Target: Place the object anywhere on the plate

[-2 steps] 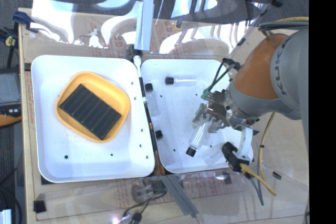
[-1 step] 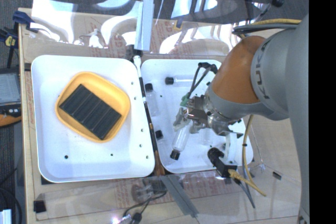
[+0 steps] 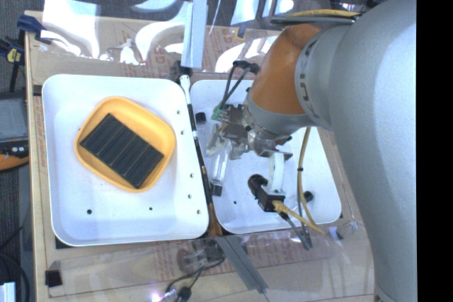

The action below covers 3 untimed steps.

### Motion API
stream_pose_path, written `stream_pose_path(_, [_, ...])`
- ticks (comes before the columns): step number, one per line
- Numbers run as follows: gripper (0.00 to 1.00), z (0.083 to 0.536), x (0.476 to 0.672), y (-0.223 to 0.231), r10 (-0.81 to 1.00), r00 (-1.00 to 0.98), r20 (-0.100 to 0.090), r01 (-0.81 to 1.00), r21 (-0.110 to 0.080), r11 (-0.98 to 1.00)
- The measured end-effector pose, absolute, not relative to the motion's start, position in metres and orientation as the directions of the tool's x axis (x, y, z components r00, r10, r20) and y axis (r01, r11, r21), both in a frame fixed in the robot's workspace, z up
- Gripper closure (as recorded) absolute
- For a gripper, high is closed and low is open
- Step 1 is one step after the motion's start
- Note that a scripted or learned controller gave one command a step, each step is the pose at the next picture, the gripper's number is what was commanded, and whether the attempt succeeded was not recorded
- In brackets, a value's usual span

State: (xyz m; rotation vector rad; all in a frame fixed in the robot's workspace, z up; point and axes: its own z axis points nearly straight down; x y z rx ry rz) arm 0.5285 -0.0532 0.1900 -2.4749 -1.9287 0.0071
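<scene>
A yellow plate (image 3: 157, 129) with rounded corners lies in the left white bin (image 3: 106, 217). A dark grey ribbed rectangular object (image 3: 120, 150) rests flat on the plate, covering most of its middle. My gripper (image 3: 221, 151) hangs over the left side of the right white bin (image 3: 244, 212), close to the divider between the bins and well to the right of the plate. Nothing shows in the gripper. The arm's orange band (image 3: 283, 78) sits just above it.
The grey arm body (image 3: 375, 131) covers most of the right bin's right side. A yellow cable and black connector (image 3: 272, 203) hang near that bin's front. Clear plastic sheets and a metal bar (image 3: 195, 28) stand behind the bins.
</scene>
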Motion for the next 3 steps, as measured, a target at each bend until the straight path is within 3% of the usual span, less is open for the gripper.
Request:
stream_pose_path(1, [1.00, 0.1908, 0.5559, 0.0008, 0.987, 0.162, 0.000, 0.987, -0.004, -0.162])
stream_pose_path(2, [0.00, 0.1908, 0.5559, 0.0007, 0.987, 0.162, 0.000, 0.987, -0.004, -0.162])
stream_pose_path(3, [1.00, 0.1998, 0.5558, 0.0014, 0.988, 0.154, 0.000, 0.988, -0.008, -0.154])
